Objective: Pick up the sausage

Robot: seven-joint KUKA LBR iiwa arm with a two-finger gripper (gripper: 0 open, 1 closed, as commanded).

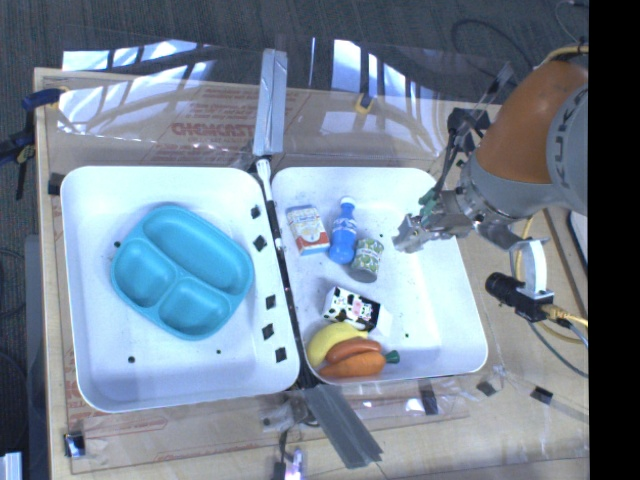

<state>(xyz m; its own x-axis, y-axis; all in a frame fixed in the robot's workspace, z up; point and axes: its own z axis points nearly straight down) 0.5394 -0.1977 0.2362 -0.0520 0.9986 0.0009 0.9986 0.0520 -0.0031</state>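
Observation:
The sausage (pixel 353 364) is an orange-brown, rounded piece lying at the front edge of the right bin (pixel 440 328). It is pressed against a yellow banana (pixel 328 342), and a small green tip shows at its right end. My gripper (pixel 409 236) hangs over the right-middle part of that bin, well behind and to the right of the sausage, with nothing visibly in it. The grey arm with its orange band comes in from the right.
In the right bin are a small carton (pixel 307 228), a blue bottle (pixel 344 234), a green can (pixel 368 257) just left of the gripper, and a black-and-white cow-patterned item (pixel 351 308). The left bin (pixel 90 358) holds a blue divided plate (pixel 182 270).

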